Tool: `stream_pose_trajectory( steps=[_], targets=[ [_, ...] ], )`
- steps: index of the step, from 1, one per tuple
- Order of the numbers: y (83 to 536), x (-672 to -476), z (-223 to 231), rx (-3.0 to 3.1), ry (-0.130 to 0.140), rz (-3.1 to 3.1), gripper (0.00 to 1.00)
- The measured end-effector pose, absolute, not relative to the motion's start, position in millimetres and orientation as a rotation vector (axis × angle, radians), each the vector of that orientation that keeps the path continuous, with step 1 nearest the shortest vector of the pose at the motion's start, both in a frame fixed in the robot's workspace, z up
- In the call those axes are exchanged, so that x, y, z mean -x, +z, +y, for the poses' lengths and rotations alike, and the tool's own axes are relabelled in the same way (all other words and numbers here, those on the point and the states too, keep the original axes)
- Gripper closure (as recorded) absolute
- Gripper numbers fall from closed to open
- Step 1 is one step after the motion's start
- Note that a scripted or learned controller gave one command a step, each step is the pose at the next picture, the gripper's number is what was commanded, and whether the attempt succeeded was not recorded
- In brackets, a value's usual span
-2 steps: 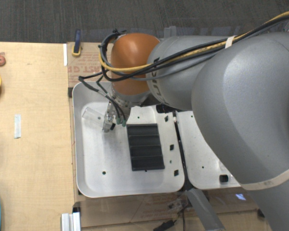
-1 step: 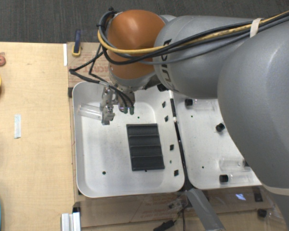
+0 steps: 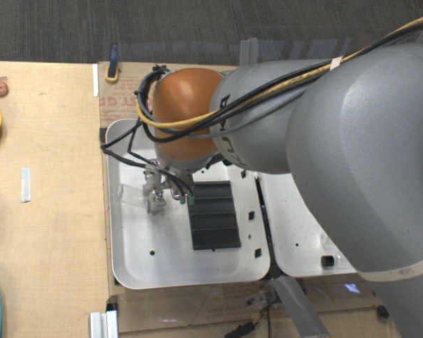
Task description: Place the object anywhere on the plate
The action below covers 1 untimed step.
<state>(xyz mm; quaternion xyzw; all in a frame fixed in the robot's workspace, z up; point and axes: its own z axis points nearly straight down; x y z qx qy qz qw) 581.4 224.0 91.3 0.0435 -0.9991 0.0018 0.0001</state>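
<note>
Camera view: the gripper [image 3: 156, 197] hangs low in the left bin [image 3: 130, 259]; I cannot tell its grip. It might grab nothing.

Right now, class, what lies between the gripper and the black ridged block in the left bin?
In the camera view, bare white floor of the left bin separates the gripper from the black ridged block.
</note>
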Motion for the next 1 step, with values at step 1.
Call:
stream_pose_trajectory(
  steps=[1],
  targets=[
    [92.1, -629.5, 227.1, -0.729, -0.002, -3.059, 1.00]
  ],
)
